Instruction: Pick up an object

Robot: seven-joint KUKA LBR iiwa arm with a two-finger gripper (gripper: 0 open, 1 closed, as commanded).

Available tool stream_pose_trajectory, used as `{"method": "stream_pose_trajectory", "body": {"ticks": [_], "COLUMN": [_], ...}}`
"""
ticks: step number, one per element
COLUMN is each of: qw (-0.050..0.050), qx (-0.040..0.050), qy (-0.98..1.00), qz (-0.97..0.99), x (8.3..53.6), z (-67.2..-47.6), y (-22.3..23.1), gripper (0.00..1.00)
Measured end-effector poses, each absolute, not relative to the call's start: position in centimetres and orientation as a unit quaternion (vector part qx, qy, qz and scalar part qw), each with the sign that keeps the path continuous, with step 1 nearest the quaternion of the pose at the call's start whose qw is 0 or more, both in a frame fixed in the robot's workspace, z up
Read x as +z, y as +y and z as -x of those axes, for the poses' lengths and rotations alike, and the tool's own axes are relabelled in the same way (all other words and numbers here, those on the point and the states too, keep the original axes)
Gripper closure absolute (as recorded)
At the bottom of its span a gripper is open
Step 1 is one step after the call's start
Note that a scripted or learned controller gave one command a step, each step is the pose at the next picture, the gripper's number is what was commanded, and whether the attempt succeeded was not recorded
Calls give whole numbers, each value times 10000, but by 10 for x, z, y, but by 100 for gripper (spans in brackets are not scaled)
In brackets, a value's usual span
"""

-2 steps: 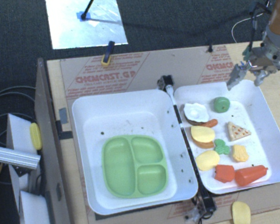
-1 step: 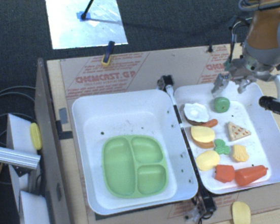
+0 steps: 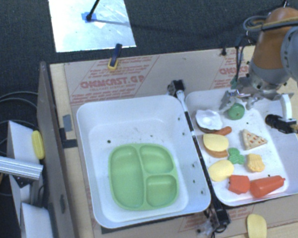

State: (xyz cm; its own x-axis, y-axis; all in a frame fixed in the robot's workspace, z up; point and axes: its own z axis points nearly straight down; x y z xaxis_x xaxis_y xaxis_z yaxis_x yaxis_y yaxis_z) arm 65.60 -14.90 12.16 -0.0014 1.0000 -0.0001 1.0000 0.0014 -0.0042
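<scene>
From my console: arm (image 3: 292, 50) grey, rounded casing, orange band above wrist; silvery metal gripper (image 3: 240, 98); thin black cables trailing alongside.

smooth white plastic bins (image 3: 137, 109); glossy green tray (image 3: 143, 175), seemingly plastic; matt cardboard base (image 3: 148, 69).

The arm (image 3: 286, 43) is cut off by the right edge, so its upper part cannot be seen. The gripper (image 3: 242, 97) partly covers the green ball (image 3: 236, 112); whether it touches the ball cannot be told. The sausage (image 3: 218, 131) is half hidden under the white shell (image 3: 209, 118). Print on the table (image 3: 132, 71) is too blurred to read.
</scene>
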Motion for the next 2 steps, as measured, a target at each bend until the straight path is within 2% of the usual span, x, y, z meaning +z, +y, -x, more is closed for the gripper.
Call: {"method": "stream_pose_trajectory", "body": {"ticks": [1, 2], "qw": [-9, -43], "qx": [4, -22], "qy": [-7084, -7092], "qz": [7058, 7050], "x": [83, 98], "z": [-669, -671], "y": [-158, -158], "gripper": [0, 100]}}
